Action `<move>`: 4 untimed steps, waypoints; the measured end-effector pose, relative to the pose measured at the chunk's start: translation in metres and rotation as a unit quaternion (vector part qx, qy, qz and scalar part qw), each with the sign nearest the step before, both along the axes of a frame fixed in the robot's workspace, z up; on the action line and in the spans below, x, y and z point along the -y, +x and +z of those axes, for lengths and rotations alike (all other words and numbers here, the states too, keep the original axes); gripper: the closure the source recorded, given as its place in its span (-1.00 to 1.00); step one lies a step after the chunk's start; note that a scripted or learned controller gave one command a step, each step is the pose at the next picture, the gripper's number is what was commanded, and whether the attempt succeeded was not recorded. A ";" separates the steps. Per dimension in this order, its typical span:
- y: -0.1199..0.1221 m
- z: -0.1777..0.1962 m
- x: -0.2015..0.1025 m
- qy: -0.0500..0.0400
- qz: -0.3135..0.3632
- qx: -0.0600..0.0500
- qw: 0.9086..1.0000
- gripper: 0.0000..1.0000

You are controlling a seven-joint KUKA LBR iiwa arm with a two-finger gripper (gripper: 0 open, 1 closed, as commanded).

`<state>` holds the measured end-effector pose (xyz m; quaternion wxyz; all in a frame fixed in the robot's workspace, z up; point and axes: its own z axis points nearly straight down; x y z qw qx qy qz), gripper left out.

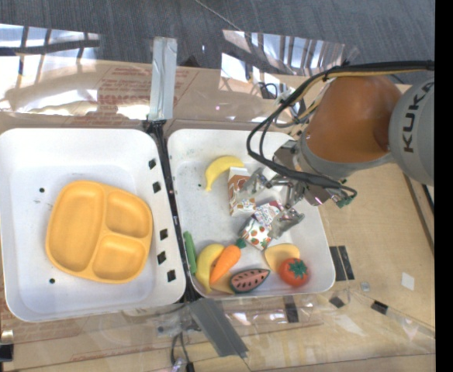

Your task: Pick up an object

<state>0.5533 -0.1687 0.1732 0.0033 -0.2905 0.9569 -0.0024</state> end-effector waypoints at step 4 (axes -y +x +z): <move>0.011 0.066 0.004 -0.001 -0.050 0.003 0.999 1.00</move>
